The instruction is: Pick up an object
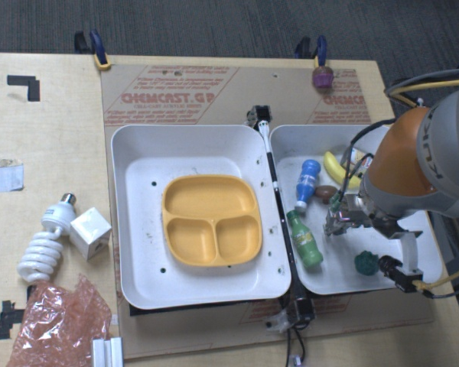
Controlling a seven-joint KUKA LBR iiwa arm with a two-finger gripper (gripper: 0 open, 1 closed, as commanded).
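Camera view: gripper [335,224] above right bin [340,281] (beside green bottle [304,239])

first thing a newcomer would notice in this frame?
Probably the yellow divided tray, sitting alone in the left bin. Next, the grey arm with its orange band leaning over the right bin, its claw low among a green bottle, a blue bottle and a banana. Off to the left on the bench lies a white spiral light bulb.
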